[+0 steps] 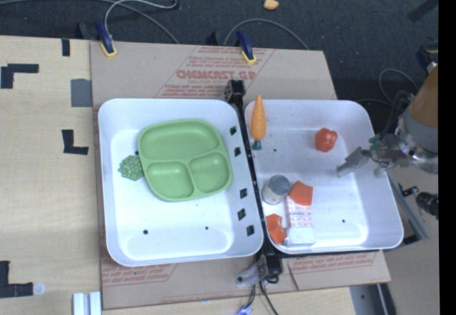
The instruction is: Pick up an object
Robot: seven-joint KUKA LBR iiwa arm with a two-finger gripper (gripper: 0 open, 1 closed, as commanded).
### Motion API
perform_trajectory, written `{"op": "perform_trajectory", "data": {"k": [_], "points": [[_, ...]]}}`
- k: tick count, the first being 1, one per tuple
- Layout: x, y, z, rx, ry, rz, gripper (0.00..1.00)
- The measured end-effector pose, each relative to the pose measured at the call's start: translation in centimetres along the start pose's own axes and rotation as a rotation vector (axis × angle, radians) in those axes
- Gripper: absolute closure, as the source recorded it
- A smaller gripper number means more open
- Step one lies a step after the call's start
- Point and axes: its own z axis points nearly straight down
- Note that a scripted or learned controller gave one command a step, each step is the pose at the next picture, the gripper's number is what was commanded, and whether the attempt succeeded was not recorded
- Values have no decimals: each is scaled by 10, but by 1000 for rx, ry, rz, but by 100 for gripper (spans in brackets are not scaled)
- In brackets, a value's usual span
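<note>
green plate, one carrot, one red ball; claw state unclear.

Red ball — right bin, lying free

I see a plate in the left bin, a carrot at the right bin's far-left corner, and a tube near its front edge.
</note>
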Motion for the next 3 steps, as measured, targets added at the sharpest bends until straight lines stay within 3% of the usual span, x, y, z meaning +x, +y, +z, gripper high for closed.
{"op": "perform_trajectory", "data": {"k": [1, 2, 3], "points": [[23, 63, 12, -1, 1, -1, 0], [46, 107, 103, -6, -3, -2, 0], [33, 149, 104, -6, -2, -2, 0]]}}
